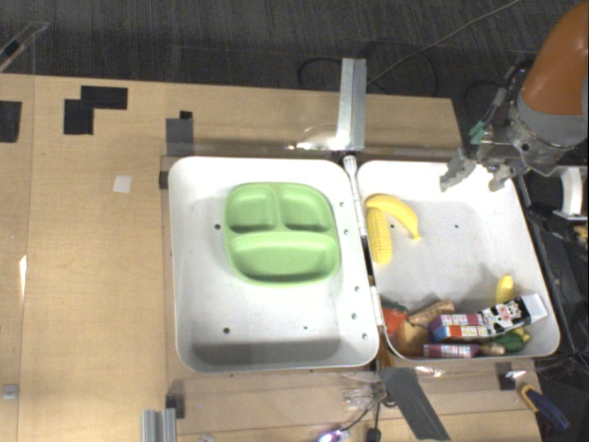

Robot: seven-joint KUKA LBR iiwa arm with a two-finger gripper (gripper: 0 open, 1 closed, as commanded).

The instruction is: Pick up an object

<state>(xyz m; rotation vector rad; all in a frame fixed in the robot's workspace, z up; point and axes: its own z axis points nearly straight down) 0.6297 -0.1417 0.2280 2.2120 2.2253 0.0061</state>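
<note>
The left bin (198, 247) carries a green divided plate (281, 231) at its centre, lying flat. In the right bin (479, 238), a corn cob (378, 232) lies against the left wall at about nine o'clock, long axis running twelve to six, with a banana (398, 214) touching it, curving from ten o'clock down toward four. Along the bin's six o'clock edge a heap of small food packages (465, 325) crowds together, a black-and-white carton (515, 313) angled toward two o'clock. The gripper (475, 171) hangs over the bin's one o'clock corner, its fingers spread apart with nothing between them, well apart from every item.

The banana looks the likeliest target, being isolated. The risk is a descent across its long axis going wrong: closing along the curve would let it slip, and contact with the corn beside it could nudge both away. The heap invites a double grab.
</note>
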